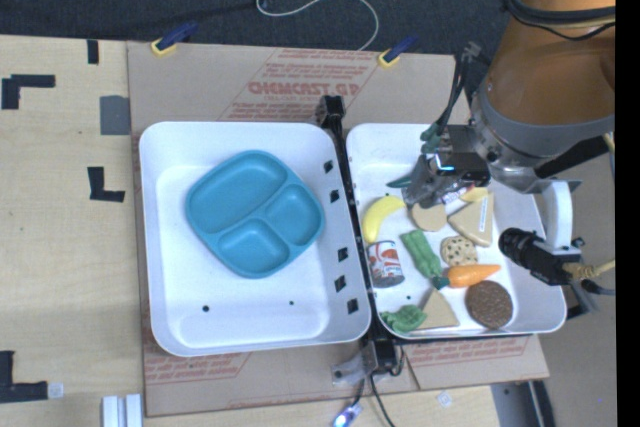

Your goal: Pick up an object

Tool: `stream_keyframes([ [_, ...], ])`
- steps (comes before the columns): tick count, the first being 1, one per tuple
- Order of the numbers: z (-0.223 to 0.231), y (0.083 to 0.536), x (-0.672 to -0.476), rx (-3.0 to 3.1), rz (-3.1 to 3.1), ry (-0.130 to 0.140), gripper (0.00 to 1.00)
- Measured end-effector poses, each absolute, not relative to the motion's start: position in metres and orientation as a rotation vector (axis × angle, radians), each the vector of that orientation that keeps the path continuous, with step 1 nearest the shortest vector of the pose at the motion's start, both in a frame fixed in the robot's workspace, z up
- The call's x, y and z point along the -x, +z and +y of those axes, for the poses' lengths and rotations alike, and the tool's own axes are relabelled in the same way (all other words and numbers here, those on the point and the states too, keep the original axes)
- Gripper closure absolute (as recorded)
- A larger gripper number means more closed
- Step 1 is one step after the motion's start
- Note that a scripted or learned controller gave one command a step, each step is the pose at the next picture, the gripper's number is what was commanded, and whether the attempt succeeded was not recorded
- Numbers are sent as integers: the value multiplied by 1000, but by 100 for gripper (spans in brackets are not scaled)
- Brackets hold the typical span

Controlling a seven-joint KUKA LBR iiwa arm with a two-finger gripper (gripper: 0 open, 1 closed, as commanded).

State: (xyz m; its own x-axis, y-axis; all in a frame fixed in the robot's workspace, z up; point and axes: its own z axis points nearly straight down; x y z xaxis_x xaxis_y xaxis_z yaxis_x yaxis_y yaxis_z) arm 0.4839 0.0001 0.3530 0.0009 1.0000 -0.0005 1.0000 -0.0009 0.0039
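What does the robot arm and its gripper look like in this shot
The arm is a thick rounded grey body with a broad glossy orange band above the wrist. Thin dark cables run down its side. The gripper is a small dark, angular metal assembly with a blue-lit spot.

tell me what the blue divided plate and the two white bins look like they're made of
Blue divided plate: likely moulded plastic, with an even matte colour and rounded compartment walls. Left white bin and right white bin: probably thin plastic too, smooth and slightly glossy, with rounded corners and raised rims. The view can't confirm either.
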Motion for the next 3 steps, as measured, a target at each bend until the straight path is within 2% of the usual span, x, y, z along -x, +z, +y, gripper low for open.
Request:
stream_keyframes([
  [1,75,370,-483,-2212,2232,2,100],
  [2,59,430,-484,-2218,2220,6,100],
  [3,120,541,-484,-2208,2226,18,100],
])
